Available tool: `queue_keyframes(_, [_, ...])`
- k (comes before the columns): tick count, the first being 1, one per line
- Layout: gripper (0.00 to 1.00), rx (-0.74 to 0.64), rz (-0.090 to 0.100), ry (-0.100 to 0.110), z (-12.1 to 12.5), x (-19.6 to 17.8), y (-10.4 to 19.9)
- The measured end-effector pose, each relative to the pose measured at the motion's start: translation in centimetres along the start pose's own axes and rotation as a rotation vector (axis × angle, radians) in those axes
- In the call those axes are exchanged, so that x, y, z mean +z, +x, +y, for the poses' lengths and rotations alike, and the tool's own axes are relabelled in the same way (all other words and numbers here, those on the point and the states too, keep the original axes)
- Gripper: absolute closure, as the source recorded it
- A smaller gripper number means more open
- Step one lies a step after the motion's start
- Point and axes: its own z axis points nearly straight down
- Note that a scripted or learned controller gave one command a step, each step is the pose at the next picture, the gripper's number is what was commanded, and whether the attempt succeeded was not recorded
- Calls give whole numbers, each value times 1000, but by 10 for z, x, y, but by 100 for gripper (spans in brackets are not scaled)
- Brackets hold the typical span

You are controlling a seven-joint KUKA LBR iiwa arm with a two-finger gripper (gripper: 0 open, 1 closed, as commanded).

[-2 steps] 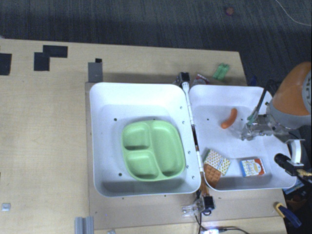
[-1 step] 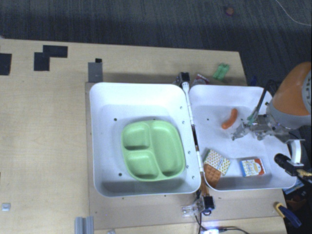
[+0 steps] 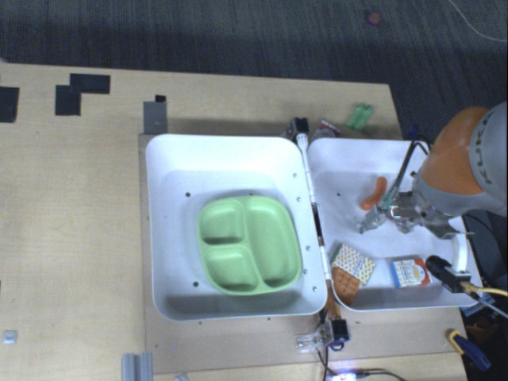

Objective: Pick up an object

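Note:
My gripper (image 3: 375,218) hangs low over the middle of the right bin (image 3: 341,165), reaching in from the right. A small orange carrot-shaped object (image 3: 373,194) lies just above and left of the gripper tip, very close to it; I cannot tell whether they touch. Along the bin's front lie a checkered packet (image 3: 354,263), a brown waffle-like piece (image 3: 343,283) and a small white and orange box (image 3: 409,272). Nothing visibly hangs from the gripper.
The left bin (image 3: 171,213) holds a green divided plate (image 3: 249,243). A ridge (image 3: 311,205) separates the two bins. A green item (image 3: 361,117) lies on the bench behind the right bin. Cables and clips sit at the front edge (image 3: 329,336).

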Motion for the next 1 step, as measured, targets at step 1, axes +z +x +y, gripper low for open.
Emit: queue_keyframes(1, [100,-3,-1,-6,2,-12,0])
